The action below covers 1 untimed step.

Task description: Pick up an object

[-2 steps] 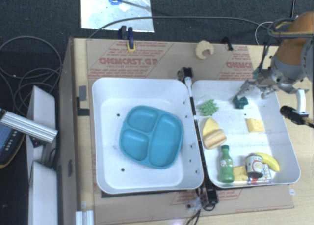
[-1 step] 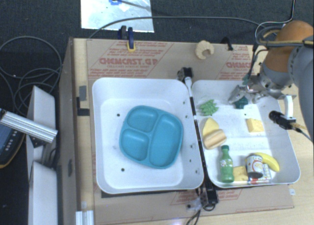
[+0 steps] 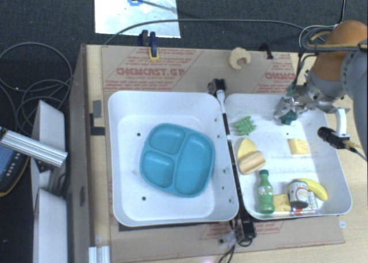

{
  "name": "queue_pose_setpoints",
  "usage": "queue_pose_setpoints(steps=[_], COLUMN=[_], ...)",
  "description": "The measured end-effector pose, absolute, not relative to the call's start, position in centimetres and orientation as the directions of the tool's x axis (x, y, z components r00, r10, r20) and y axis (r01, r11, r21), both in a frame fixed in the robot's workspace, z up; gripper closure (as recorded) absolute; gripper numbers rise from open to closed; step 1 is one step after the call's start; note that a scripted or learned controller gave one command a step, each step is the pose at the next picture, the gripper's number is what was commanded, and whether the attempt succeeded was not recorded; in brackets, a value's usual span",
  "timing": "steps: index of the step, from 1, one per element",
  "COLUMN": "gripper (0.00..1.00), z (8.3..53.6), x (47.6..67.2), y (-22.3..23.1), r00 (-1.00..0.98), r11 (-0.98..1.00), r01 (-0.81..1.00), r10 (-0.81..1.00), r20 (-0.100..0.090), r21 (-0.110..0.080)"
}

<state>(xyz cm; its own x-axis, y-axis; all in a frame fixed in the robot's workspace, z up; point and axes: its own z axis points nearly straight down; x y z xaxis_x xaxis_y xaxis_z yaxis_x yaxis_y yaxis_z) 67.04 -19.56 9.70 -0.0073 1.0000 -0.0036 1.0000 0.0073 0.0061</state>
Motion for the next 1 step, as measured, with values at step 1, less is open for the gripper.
queue_pose_setpoints(steps=[1], gripper=[1.00], z=[14.57], x=[67.02], y=[-12.12], r00=[-0.006], r11=[0.006], r01=[1.000], r10=[1.000], r20=[0.000], r21=[0.005])
